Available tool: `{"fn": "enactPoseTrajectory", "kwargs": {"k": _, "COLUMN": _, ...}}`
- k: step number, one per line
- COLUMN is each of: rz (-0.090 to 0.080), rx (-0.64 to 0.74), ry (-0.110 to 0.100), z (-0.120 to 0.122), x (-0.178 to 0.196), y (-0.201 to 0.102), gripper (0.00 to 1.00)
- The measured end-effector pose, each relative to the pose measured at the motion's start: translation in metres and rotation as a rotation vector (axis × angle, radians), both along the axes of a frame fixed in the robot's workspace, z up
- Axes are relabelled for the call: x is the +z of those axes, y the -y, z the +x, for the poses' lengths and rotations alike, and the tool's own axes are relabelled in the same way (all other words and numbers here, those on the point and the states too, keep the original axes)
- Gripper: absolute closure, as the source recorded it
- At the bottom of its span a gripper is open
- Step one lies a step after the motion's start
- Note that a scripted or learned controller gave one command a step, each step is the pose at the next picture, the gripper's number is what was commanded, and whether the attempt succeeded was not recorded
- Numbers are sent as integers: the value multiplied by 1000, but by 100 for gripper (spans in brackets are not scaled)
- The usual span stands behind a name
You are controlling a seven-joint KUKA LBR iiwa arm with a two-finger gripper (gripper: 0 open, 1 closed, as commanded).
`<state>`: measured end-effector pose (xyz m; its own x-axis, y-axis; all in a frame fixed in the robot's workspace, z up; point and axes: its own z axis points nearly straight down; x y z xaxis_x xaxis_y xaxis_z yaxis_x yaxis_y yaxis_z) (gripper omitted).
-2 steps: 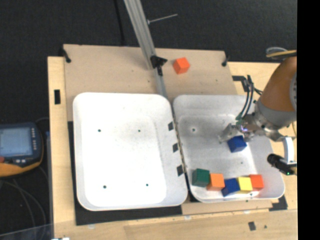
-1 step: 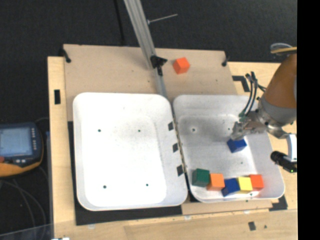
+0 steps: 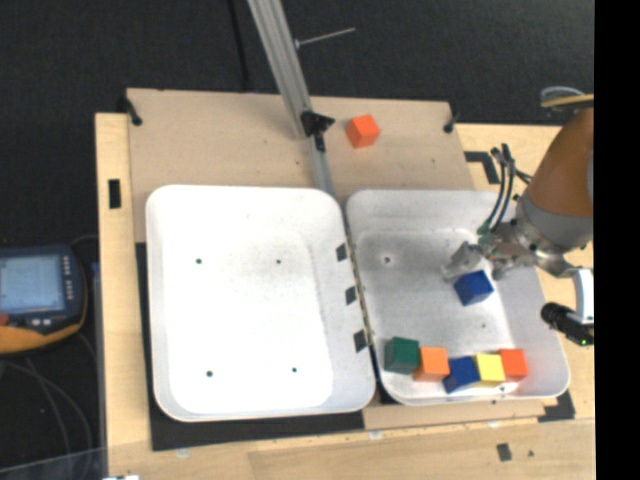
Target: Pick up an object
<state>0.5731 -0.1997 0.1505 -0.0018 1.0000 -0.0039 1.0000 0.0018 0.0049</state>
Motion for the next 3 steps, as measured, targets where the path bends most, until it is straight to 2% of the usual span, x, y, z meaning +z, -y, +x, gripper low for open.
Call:
{"fn": "enactPoseTrajectory", "kwargs": {"k": 1, "rz": -3, "rx": 1, "ry": 3, "z": 23, "x": -52, "y": -2, "gripper": 0}}
{"fn": "enactPoseTrajectory", "kwargs": {"k": 2, "rz": 1, "rx": -4, "ry": -3, "z": -6, "x": -53, "y": 14, "gripper": 0}}
{"fn": "enactPoseTrajectory", "kwargs": {"k": 3, "rz": -1, "rx": -4, "ry": 2, "z": -4, "x": -41, "y": 15, "gripper": 100}}
